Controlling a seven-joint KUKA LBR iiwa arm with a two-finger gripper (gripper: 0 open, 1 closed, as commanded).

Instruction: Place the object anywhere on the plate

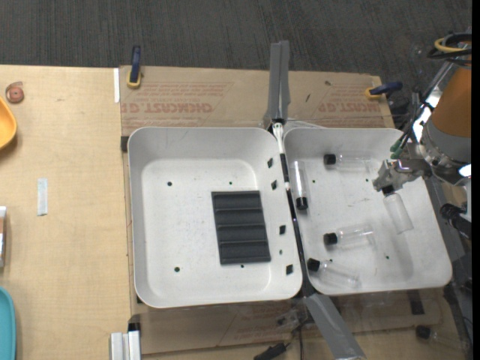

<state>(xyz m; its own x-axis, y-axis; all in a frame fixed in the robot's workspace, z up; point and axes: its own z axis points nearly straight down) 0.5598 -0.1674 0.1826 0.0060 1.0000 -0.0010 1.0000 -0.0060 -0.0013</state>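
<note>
A black ribbed plate [241, 227] lies flat in the middle of the left bin [150, 276]. Several clear tubes with black caps lie in the right bin [420, 276]: one near the back [343, 158], one along the left wall [298, 184], one in the middle [354, 236] and one at the front left [335, 274]. My gripper [393, 172] hangs over the right bin's right side. Right below it is another clear tube [398, 214], its black cap touching or just under the gripper tip. Whether that tube is gripped or lying on the bin floor I cannot tell.
A metal divider bar [279, 88] runs between the bins at the back. Cardboard [195, 100] lies behind the bins with clamps on it. Left of the bins is a wooden table [60, 201] with an orange dish [4, 126] at its edge.
</note>
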